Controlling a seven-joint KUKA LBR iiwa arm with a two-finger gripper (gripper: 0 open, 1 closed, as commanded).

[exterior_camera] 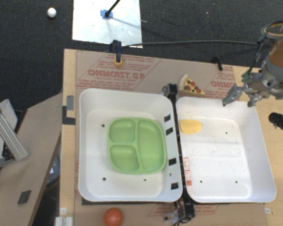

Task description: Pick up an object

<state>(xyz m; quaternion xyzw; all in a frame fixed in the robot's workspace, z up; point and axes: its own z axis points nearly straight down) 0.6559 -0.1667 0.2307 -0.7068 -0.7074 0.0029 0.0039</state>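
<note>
The gripper [243, 96] is hanging above the far right corner of the right bin [251, 188], its 2 fingers spread apart and grasping nothing. A yellow piece [191, 126] is lying in this bin near the far left corner, well apart from the gripper. A green tray [136, 145] with 3 compartments is sitting in the left bin [87, 178], and an orange ball [112, 218] is resting on the bench in front of it.

Fixed overhead camera, slanting down, perhaps mid-range.
</note>
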